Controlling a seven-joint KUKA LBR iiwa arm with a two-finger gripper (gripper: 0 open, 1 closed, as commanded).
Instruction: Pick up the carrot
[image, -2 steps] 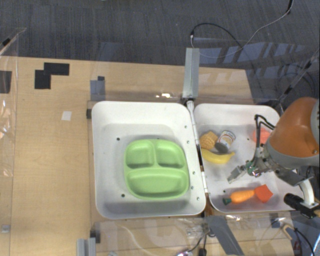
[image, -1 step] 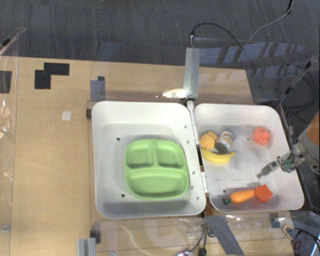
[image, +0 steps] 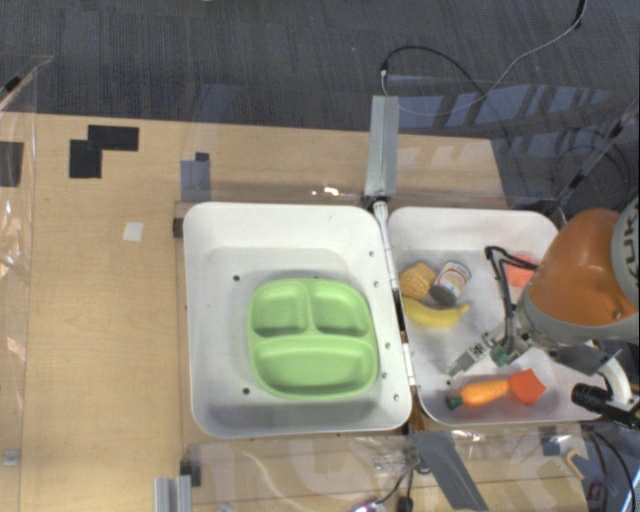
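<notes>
Lab; cabled bench, robot bins

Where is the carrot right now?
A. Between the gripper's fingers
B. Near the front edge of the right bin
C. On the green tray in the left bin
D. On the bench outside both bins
B: the carrot lies on the right bin's floor near its front edge, beside an orange block.

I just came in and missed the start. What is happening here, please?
A grey and orange robot arm reaches into the right bin. Its gripper hovers just above the carrot, which lies on the bin floor beside an orange block. The carrot is not picked up yet. A green plate sits in the left bin.
</notes>
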